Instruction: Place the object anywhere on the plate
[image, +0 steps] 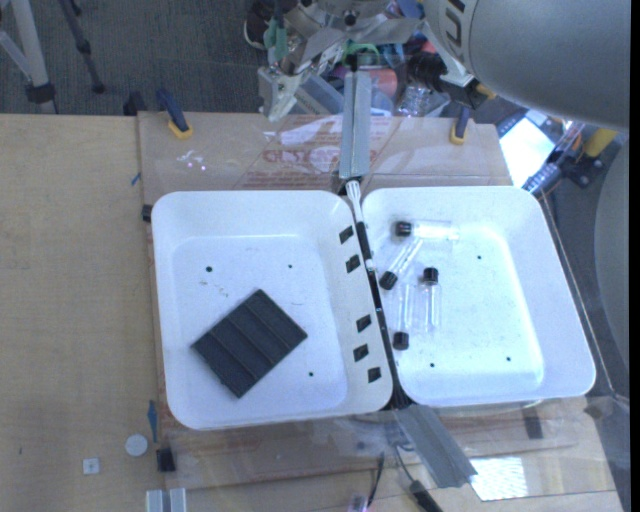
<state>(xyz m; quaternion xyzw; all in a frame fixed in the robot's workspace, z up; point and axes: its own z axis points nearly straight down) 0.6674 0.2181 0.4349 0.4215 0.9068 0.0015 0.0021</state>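
Grey and out of focus, the arm (560, 50) fills the upper right corner and is cut off by the top and right edges, so we see only a blurred part of its body. The claw (290, 70) hangs beyond the far rim of the bins, against a clutter of cables and coloured parts. There its outline is hard to separate from the background, and we cannot tell whether it is released or clenched. Nothing recognisable is seen in its grasp.

The left bin (170, 300) holds one item, the plate (249, 342). It is a dark grey ribbed slab lying flat and turned at a slant, in the near half of the bin, and nothing rests on it.

The right bin (540, 300) holds four clear tubes with black caps, all in its left half (their transparent bodies are faint against the white floor).
- The far tube (428, 232) lies crosswise.
- The slanted tube (398, 262) lies just beside it, towards the divider.
- The middle tube (430, 298) points lengthwise.
- The near tube (402, 328) lies close to the divider, with its cap towards us.

The task's object is among these tubes, well apart from the plate, and we cannot tell which one it is.

A row of black tabs (358, 292) runs along the seam where the two bins touch. A metal bar (355, 120) extends away from the far end of that seam. Two yellow clamps (178, 125) grip the clear sheet behind the bins.
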